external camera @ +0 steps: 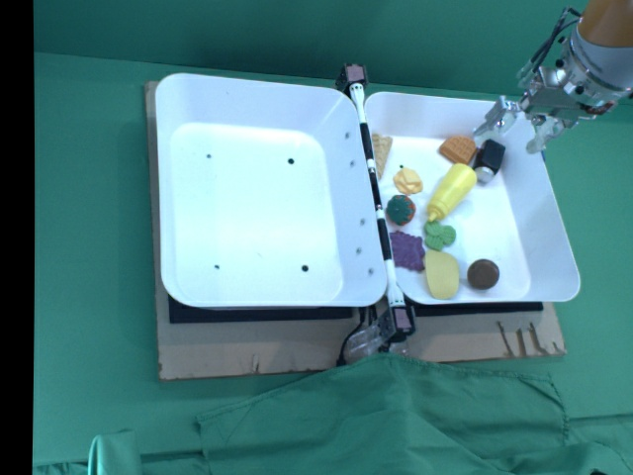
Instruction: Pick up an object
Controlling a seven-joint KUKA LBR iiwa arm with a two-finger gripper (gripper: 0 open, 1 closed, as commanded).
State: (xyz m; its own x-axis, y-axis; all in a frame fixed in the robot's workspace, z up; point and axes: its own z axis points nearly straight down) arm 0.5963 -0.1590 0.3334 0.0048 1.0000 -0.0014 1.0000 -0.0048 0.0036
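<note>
White left bin (188,107) is bare, giving me open room. In the right bin (554,255), toys crowd the left half. Yellow bottle (451,191) lies with its long axis diagonal, cap toward the upper right, touching a black block (489,156). My hand (519,122) hovers over the far rim, fingers spread, holding nothing.

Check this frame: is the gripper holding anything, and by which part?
Nothing is held. The gripper hangs open above the right bin's far right corner, with no object between its fingers; the toys lie in the bin.
</note>
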